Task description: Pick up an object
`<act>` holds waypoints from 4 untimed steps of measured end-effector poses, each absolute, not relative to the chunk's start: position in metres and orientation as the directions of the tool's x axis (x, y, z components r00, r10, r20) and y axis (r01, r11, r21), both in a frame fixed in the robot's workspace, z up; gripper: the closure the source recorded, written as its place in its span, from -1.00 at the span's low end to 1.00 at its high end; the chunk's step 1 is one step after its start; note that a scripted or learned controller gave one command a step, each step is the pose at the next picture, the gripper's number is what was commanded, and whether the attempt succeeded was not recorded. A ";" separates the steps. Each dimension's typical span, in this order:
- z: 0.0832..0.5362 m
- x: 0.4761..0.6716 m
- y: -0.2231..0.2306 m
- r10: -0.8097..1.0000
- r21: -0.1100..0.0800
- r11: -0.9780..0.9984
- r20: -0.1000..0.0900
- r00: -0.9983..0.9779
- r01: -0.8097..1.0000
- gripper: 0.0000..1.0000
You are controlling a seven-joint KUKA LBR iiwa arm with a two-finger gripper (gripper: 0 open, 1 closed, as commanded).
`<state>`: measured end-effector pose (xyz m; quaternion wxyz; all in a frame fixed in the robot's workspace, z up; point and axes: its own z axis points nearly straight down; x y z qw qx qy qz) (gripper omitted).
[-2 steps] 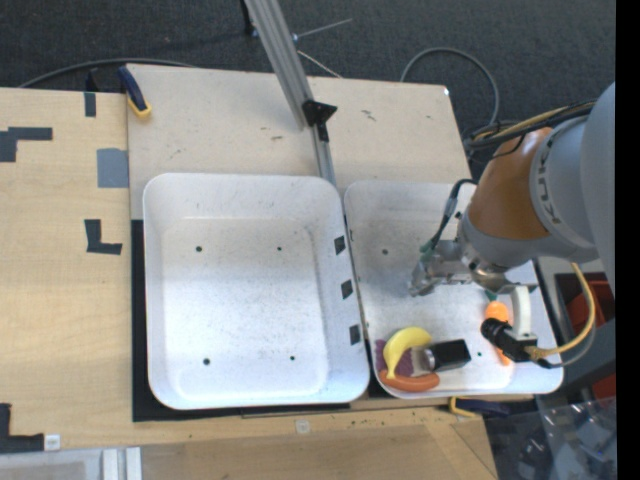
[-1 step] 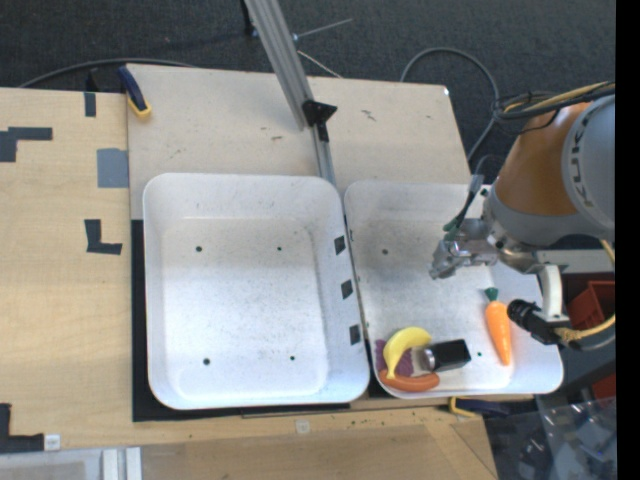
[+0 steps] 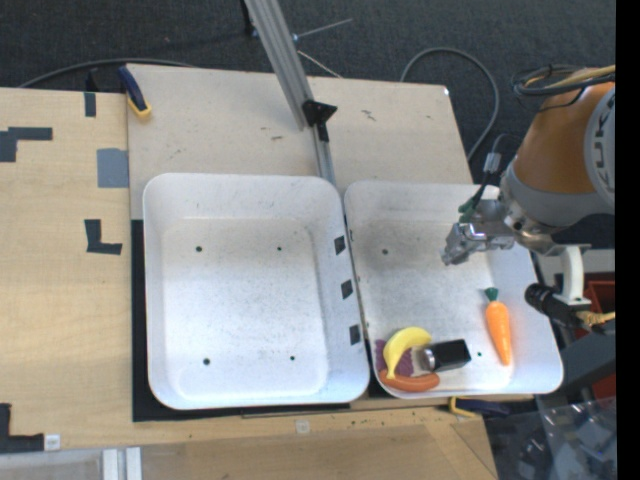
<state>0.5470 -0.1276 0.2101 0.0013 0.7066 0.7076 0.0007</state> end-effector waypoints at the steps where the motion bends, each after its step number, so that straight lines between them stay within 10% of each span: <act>1: 0.213 0.568 -0.073 1.000 0.000 0.007 0.002 -0.007 1.000 1.00; 4: 0.235 0.597 0.078 1.000 -0.001 0.006 0.002 -0.006 1.000 1.00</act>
